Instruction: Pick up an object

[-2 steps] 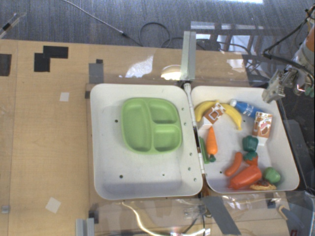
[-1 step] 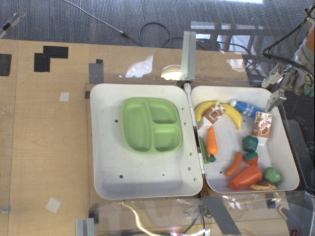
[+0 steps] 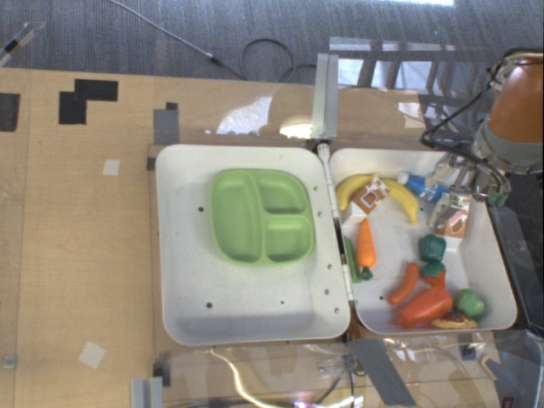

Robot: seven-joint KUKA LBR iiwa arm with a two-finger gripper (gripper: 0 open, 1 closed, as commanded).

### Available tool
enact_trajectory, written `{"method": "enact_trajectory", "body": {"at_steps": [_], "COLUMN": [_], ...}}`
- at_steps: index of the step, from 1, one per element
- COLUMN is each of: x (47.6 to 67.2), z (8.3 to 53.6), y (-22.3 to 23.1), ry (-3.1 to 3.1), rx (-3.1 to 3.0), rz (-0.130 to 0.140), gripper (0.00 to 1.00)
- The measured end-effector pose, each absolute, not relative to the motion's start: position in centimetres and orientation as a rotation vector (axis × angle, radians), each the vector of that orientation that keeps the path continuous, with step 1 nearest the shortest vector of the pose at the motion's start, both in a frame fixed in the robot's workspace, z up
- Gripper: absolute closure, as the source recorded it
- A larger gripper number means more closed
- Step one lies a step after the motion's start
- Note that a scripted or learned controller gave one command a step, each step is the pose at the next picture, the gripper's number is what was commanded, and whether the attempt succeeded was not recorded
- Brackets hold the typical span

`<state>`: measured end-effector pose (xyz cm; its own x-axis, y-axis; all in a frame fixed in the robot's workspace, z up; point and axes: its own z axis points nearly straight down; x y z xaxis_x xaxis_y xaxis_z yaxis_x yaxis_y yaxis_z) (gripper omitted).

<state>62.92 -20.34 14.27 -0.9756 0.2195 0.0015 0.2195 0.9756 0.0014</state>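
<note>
Just beneath gripper (image 3: pixel 461 187), brown carton (image 3: pixel 454 218)

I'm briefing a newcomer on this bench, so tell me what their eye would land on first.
The green divided plate stands out, alone in the middle of the left bin. Next comes the bright heap of toy food in the right bin: a banana near its back, a carrot beside the divider, and a red pepper at its front. The gripper hangs over that bin's back right corner.
</note>
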Motion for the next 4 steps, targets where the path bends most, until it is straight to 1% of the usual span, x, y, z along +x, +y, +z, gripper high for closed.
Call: {"method": "enact_trajectory", "body": {"at_steps": [1, 2, 3, 4], "x": [63.5, 64.0, 61.9, 57.8], "z": [11.9, 11.2, 8.8, 8.9], "y": [-20.6, -20.5, -20.5, -20.4], "ry": [-3.164, -3.159, -3.093, -3.057], "rx": [-0.356, -0.486, -0.611, -0.778], "rz": [0.008, 0.003, -0.002, -0.002], "gripper": [0.00, 0.00, 0.00, 0.00]}}
